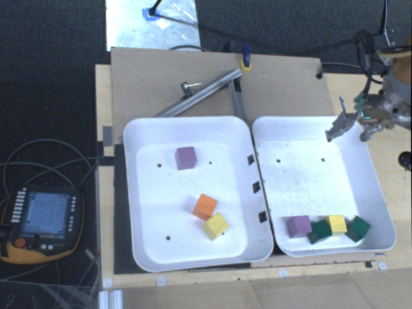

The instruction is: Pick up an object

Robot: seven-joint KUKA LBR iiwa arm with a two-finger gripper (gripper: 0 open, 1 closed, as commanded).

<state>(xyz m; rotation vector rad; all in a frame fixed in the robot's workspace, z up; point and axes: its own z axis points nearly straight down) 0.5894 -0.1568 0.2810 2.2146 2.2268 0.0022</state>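
Blocks lie in both bins: purple left, green right. Jaws hang released, gripping nothing, above right bin.

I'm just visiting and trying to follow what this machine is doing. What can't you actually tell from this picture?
- The arm: cut off by the camera view's right edge, so its pose is unknown.
- The gripper: small and blurred over the right bin's far corner; nothing identifiable between its tips.
- The green blocks and: packed against neighbours along the near wall, their touching sides hidden.
- The handheld screen: too small to read.
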